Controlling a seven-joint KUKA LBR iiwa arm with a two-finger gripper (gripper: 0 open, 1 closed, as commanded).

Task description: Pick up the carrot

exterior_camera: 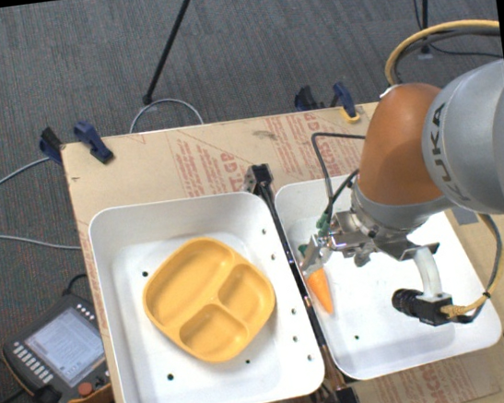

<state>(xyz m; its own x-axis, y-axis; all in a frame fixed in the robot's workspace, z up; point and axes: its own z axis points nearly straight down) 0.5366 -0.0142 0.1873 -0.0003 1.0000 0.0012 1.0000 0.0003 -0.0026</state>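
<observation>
1. Jaws [314,257] low over the right bin's [458,344] left edge; spread or pressed together, impossible to tell
2. Carrot [320,292] just below the jaws, touching or nearly so, long axis running toward the near rim, lying by the bin's left wall
3. Yellow plate [209,299] in the left bin [132,371], well apart
4. Red mirrored print on the desk [199,157], unreadable; "KUKA" lettering on the arm [441,155]

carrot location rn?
In the camera view the carrot lies in the right bin, against its left wall beside the divider, just below the tool. The yellow plate sits in the left bin.
</observation>
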